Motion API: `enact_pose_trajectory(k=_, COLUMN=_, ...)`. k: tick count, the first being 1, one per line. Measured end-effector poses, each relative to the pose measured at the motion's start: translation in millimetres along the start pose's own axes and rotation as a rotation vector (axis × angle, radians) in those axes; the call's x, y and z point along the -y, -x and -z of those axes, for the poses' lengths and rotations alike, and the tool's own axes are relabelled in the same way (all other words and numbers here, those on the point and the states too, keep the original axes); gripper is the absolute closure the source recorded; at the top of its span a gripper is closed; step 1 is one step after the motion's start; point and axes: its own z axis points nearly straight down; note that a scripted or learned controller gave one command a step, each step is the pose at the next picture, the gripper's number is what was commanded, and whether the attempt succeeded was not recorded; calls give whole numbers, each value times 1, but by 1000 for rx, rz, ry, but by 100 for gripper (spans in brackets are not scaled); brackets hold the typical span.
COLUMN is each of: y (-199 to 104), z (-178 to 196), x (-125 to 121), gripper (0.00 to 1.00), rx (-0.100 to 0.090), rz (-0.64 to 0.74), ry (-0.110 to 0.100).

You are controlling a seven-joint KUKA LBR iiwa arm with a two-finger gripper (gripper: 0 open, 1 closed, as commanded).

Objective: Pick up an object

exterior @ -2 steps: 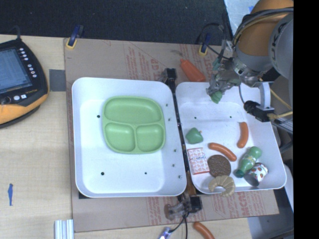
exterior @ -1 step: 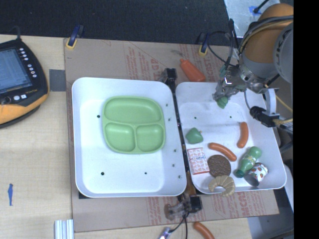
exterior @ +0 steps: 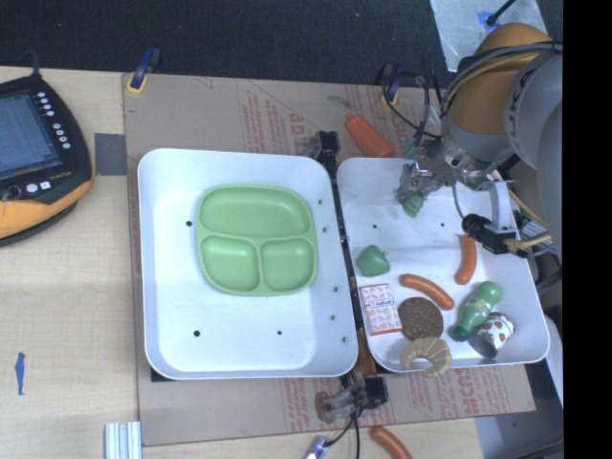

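My gripper (exterior: 415, 187) hangs over the back of the right bin (exterior: 382, 175), reaching in from the right. It is shut on a small green piece (exterior: 412, 205) that sits at the tips of its fingers. Lying loose in the same bin are a green pepper-like lump (exterior: 371, 258), two orange sausages (exterior: 426, 290) (exterior: 466, 259), a brown round disc (exterior: 420, 317), a red-and-white card (exterior: 379, 309), a green bottle (exterior: 475, 310), a small patterned cup (exterior: 493, 334) and a tan pastry shape (exterior: 426, 354).
The left bin (exterior: 167, 304) holds a light green divided plate (exterior: 258, 237). An orange carrot (exterior: 368, 137) lies on the cardboard behind the bins, and another orange item (exterior: 392, 440) lies in front. A control pendant (exterior: 33, 161) rests at the far left.
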Motion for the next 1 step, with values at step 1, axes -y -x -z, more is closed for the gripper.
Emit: enact_pose_trajectory(k=1, y=-68, z=101, x=42, gripper=100, rx=-1, rz=0, ry=4)
